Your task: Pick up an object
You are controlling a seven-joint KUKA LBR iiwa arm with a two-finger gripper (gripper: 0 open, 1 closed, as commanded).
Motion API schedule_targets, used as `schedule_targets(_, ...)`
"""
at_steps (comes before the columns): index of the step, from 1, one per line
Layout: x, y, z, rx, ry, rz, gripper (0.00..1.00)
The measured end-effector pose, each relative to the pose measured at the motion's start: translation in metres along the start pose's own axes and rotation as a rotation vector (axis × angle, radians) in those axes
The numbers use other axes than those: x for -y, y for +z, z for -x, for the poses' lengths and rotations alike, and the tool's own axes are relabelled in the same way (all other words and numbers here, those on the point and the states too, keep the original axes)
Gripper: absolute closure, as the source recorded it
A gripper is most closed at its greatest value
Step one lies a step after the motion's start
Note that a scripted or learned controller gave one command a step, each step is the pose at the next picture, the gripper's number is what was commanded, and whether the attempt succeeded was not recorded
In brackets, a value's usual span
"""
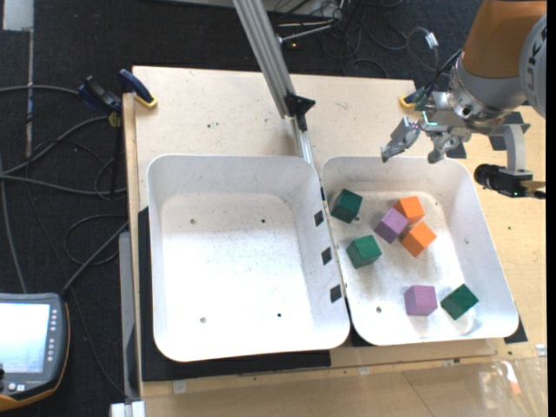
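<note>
A: Camera view, status check. Where is the gripper (419, 142)?

B: Raised above the far rim of the right bin (486, 233), near its back edge. The two fingers stand spread apart with nothing between them, so the claw is released and holds nothing.

A: Task progress?

B: By my judgement, nothing is picked yet. All the candidate objects lie on the bin floor: a green cube (347, 205) at the back left, a second green cube (364, 250) just in front of it, a purple cube (392, 224) touching or nearly touching two orange cubes (409, 207) (419, 238), then another purple cube (420, 300) and a dark green cube (459, 301) close together at the front. Descent, closure and lift all remain.

A: Orientation of the likely target?

B: The cubes have no long axis. Each rests flat, turned at its own angle to the bin walls. Which one the gripper aims for is hard to tell from this slant; the back green cube is nearest.

A: The left bin (174, 233)?

B: Not involved.
</note>
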State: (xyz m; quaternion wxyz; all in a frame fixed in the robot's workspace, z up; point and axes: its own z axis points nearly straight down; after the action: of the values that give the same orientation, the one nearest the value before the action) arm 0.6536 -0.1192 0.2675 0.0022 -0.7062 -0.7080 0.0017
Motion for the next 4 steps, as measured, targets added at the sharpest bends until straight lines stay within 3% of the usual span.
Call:
schedule_targets(1,-0.001,-0.003,0.0,0.001,-0.001,0.005,0.0)
schedule_targets(3,0.005,0.105,0.0,0.001,0.003,-0.001,0.0)
schedule_targets(4,-0.004,0.14,0.002,0.005,0.003,0.021,0.0)
